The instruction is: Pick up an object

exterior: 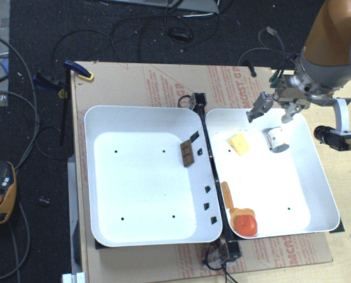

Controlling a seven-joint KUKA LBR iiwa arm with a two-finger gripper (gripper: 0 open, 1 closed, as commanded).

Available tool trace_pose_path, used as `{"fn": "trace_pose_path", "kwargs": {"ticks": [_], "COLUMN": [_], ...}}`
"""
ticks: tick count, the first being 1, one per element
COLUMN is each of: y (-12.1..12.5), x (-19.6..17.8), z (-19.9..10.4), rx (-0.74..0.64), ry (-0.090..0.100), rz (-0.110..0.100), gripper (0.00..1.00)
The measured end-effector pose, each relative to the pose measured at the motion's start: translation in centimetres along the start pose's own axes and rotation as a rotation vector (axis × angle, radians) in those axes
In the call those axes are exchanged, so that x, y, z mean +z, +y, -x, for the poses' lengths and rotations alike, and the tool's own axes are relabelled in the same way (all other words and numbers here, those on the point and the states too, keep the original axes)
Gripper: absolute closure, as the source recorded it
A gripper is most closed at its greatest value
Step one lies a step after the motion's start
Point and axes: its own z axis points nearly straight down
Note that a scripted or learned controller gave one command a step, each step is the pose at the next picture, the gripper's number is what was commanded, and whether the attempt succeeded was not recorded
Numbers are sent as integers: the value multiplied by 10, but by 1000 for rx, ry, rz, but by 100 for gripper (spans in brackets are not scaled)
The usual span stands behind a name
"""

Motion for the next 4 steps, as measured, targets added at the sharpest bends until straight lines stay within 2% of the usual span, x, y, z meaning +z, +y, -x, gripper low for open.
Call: {"fn": "trace_pose_path", "kwargs": {"ticks": [1, 2, 3, 4], "y": [1, 8, 3, 8], "x": [-5, 41, 100, 142], "z": [0, -2, -8, -9], "rx": [0, -1, -1, -1], "ry": [0, 0, 0, 0], "rz": [8, 5, 4, 7], "gripper": [0, 0, 0, 0]}}
